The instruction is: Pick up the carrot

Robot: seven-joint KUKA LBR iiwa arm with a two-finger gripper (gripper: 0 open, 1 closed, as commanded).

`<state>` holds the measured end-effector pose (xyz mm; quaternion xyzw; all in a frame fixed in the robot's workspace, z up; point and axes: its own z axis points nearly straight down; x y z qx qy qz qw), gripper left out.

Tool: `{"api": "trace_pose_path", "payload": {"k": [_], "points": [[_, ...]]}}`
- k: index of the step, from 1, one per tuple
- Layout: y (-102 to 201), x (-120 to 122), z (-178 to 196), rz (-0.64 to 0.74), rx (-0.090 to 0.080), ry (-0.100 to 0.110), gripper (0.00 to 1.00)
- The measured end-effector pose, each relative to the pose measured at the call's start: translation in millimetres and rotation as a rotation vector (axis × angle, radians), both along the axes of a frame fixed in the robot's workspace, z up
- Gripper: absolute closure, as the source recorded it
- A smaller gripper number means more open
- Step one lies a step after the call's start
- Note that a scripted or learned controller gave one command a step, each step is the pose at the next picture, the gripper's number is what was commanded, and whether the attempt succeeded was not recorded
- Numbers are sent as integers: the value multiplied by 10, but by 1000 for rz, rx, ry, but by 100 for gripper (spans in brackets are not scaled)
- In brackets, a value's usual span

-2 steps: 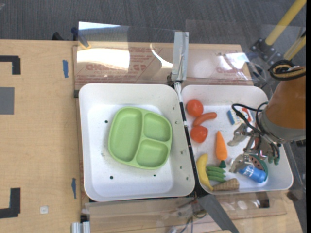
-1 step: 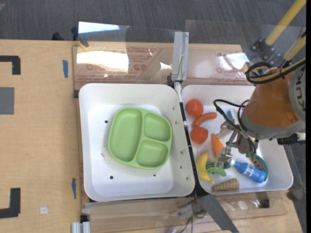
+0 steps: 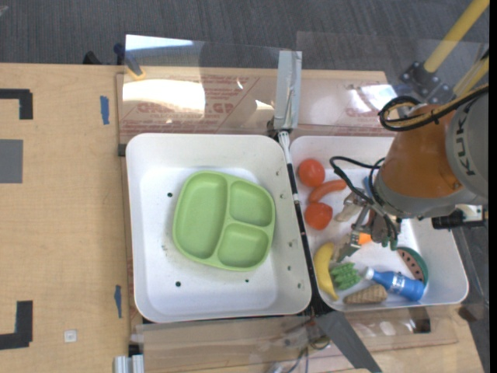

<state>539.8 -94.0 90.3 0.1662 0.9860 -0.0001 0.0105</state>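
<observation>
Where grey carpet [image 3: 233,6] borders wooden bench [image 3: 58,208], two white bins [image 3: 147,208], fingers [image 3: 365,235] state unclear.

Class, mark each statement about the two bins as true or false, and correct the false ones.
1. The green plate lies in the left bin. True.
2. The plate has three compartments. True.
3. The banana lies in the left bin. False: it is in the right bin, near its front left corner.
4. The tool hangs over the right bin. True.
5. The blue bottle stands on the plate. False: it lies in the right bin, near the front wall.
6. The two tomatoes sit by the right bin's right wall. False: they sit by its left wall.
</observation>
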Motion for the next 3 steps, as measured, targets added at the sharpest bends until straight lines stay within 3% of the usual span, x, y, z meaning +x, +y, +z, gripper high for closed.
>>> {"api": "trace_pose_path", "payload": {"k": [1,2,3], "points": [[7,25,126,2,-3,-10,100],[-811,-398,7,213,-6,11,100],[-119,-264,470,-116,5,11,100]]}}
